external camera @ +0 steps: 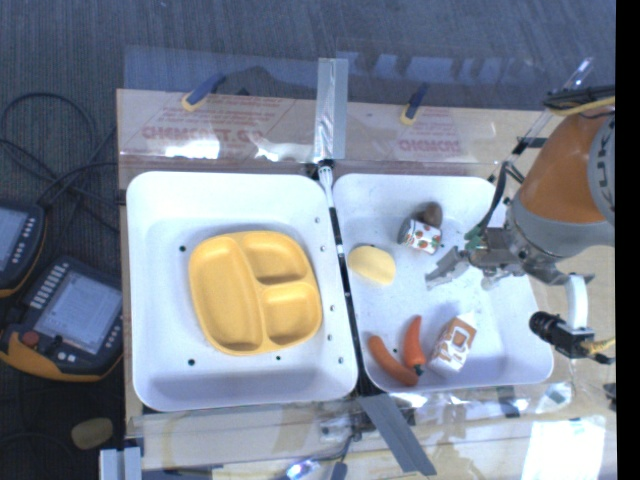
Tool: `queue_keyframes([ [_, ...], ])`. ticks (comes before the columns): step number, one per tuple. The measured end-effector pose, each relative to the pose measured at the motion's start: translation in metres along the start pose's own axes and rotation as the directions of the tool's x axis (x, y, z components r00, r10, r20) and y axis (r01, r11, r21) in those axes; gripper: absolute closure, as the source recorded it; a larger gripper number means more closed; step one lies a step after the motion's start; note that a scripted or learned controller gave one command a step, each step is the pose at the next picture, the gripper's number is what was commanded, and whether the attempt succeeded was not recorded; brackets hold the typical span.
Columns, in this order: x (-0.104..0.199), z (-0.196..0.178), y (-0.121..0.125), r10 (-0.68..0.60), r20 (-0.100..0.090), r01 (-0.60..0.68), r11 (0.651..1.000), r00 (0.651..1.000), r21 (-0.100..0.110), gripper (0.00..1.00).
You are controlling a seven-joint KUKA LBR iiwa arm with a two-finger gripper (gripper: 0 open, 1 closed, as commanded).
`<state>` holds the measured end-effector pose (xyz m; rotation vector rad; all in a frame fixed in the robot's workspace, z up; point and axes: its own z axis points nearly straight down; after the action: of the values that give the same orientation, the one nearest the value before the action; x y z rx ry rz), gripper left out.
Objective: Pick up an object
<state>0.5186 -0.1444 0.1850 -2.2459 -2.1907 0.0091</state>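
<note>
White plastic forms two shallow bins on the tabletop (140, 128). The left bin (160, 208) carries a yellow divided tray (255, 288). The right bin (510, 363) carries the candidate objects: a pale yellow oval piece (371, 264), a small printed carton (422, 235) touching a dark brown lump (431, 213), an orange carrot (412, 338) lying against a red-orange sausage-shaped piece (385, 360), and a second printed carton (456, 342) just beside the carrot.

The arm (565, 183) reaches in from the right. The gripper (462, 264) hangs over the bare floor of the right bin, between the upper carton and the lower carton. Its fingers appear spread, with nothing between them, though the outline is dim.

No object is held; the pick appears not yet made.

Probable faults from here:
- Descent at the present position would likely close on bare plastic, since no object lies directly under the gripper.
- The carrot, sausage piece and lower carton crowd together; a finger may nudge one neighbour and shift the target.
- The upper carton touches the lump, so a grasp could catch both or tip the carton.
</note>
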Motion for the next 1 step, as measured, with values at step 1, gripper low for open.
queue_keyframes([
  [1,0.0066,0.0972,-0.0301,-0.252,0.004,0.252,0.968,0.968,-0.015,0.0],
])
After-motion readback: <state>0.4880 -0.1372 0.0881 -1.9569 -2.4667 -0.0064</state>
